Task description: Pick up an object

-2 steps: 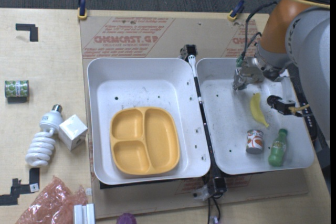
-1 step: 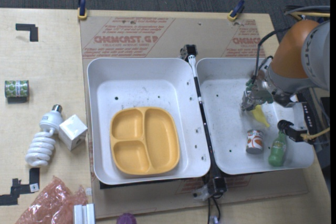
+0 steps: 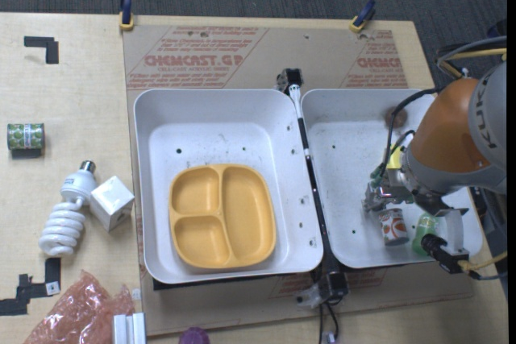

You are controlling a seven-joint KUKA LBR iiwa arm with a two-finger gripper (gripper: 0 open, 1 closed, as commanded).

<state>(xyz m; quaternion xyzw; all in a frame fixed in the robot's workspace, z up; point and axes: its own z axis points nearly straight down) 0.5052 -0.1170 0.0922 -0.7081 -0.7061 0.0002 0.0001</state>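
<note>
Camera view: you see the arm (image 3: 459, 133) reaching into the right bin (image 3: 347, 141), with the gripper (image 3: 379, 197) low over the bin floor. Whether it is spread or shut cannot be told from here, as the wrist hides most of it.

Just beside the gripper, toward the near wall, a small can (image 3: 393, 226) with a red and white label lies in the right bin; a green object (image 3: 425, 231) sits next to it, partly hidden.

Treat the can as light, rigid and smooth, so it probably rolls or slips under a glancing touch. Take hold across its round body at mid-length.

The left bin (image 3: 153, 133) holds a yellow divided plate (image 3: 222, 215).
</note>
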